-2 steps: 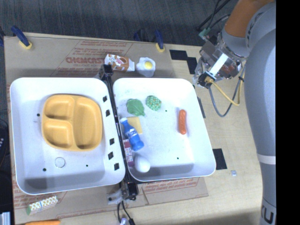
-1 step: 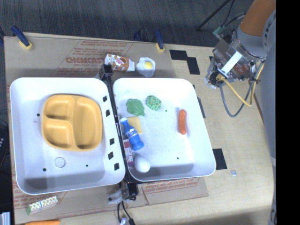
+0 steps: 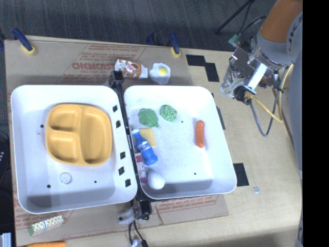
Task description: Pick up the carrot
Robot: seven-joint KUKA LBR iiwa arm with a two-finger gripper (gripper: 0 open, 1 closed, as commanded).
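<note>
Lying in right bin (image 3: 218,138), carrot (image 3: 200,133), gripper (image 3: 232,90) apart

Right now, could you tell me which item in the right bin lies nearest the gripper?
The carrot, the lone orange piece lying lengthwise near the bin's right wall; the green items and blue bottle sit further left from the gripper.

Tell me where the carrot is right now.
The carrot lies in the right bin, toward its right side, lengthwise and alone, to the right of the green round piece. The gripper is outside the bin, up and to its right.
</note>
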